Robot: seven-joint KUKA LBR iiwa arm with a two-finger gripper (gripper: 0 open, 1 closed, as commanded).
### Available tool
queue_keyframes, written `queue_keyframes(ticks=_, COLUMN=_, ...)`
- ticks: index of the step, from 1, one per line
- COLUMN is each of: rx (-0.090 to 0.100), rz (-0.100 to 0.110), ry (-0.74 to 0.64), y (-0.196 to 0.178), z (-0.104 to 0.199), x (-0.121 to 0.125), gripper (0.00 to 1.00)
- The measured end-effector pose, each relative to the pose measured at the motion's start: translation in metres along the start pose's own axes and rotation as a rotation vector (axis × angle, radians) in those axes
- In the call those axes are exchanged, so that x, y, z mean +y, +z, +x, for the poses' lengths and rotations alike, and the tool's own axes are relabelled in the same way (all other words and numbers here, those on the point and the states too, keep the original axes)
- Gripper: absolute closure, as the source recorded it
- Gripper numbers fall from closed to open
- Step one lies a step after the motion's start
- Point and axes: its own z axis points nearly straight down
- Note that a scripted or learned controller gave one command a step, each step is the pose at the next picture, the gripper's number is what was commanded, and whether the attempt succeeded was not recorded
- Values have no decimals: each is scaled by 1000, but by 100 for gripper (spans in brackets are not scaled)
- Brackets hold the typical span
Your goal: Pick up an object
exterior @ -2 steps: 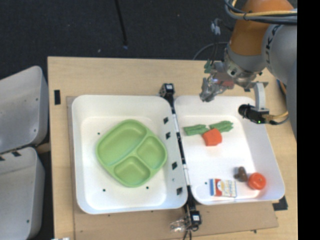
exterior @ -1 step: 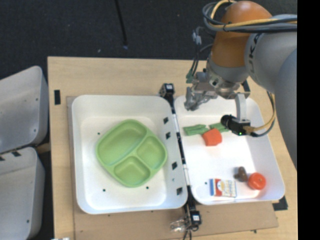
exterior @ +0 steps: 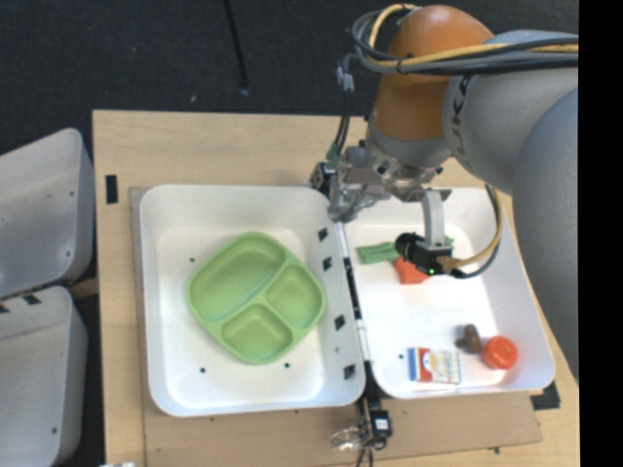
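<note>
Hovering at the upper-left corner of the right bin [exterior: 419,321], the hand [exterior: 347,200]: open or closed cannot be told. A green strip [exterior: 375,253] lies in that bin, just beside it.

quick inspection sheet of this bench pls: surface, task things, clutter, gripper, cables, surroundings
surface: wooden bench bearing left bin and right bin side by side
job's things: green divided plate in left bin; green flat piece, orange piece, brown lump, orange round thing, red and white box in right bin
clutter: nothing seen
grippers: gripper above the bins' shared wall, far end
cables: yellow and grey bundle on the arm
surroundings: dark floor; pale panels at view's left
</note>
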Motion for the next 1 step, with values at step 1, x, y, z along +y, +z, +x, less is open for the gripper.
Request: queue_keyframes(ticks=1, rx=-1, rz=2, ry=2, y=13, z=48, x=-25, gripper=100)
